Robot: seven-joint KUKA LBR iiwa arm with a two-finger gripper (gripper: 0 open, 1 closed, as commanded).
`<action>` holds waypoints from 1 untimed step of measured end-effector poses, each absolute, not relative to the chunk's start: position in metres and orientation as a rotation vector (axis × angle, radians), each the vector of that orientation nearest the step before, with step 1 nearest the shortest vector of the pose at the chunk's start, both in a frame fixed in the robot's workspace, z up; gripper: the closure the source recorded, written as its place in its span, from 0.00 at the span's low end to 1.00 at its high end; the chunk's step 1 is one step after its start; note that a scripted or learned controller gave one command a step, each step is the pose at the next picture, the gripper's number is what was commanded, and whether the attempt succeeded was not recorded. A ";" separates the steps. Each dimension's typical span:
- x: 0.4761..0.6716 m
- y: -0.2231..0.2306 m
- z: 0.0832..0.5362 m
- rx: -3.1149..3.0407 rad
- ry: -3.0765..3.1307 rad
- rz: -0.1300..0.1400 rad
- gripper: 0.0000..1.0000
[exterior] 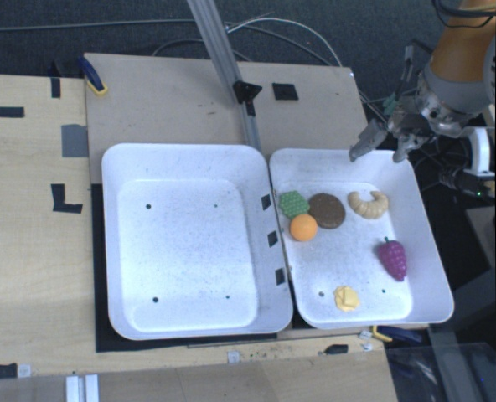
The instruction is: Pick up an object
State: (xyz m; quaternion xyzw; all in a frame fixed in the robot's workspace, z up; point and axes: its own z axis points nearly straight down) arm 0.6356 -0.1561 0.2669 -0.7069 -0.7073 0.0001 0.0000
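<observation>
Bench: two white bins (189, 325).
Gripper (380, 147): fingers apart, empty, over right bin's far rim.
Risk: croissant (369, 204) abuts brown cookie (327, 211); may slip.

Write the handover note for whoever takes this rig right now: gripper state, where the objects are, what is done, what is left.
Gripper: open, holding nothing, poised at the far rim of the right bin.
Objects, all lying in the right bin: green piece, orange ball touching it, brown round piece, croissant, purple grapes, small yellow piece.
Left bin: no task objects.
Done: nothing picked yet.
Left: choose one object, descend, close on it and lift. The croissant lies nearest the gripper.
</observation>
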 end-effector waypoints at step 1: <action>0.636 -0.156 0.277 -2.220 -2.223 0.000 1.00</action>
